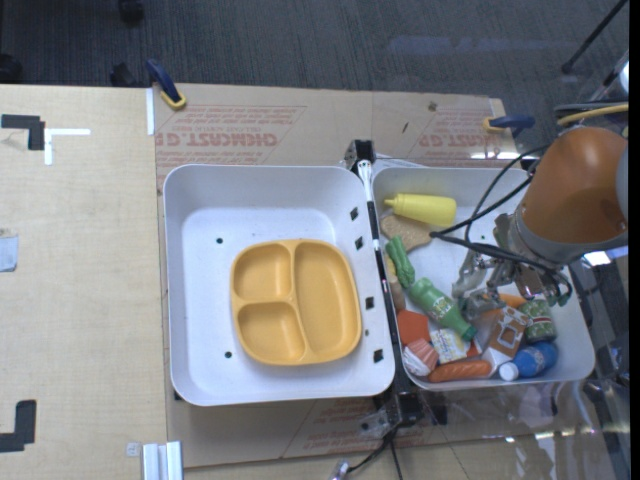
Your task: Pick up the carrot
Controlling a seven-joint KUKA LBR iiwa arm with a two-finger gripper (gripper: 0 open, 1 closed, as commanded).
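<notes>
Gripper (487, 286) sits low in the right bin (470, 176), among clutter just above the carrot (461, 371). Finger state cannot be determined.

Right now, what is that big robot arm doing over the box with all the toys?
The robot arm reaches in from the right over the right bin, which is crowded with toy food. Its pincer hangs low among the toys, near a green bottle and a yellow mustard bottle. Its job is picking up the carrot, which lies along the bin's front edge, not grabbed yet. The left bin holds a yellow divided plate.
</notes>
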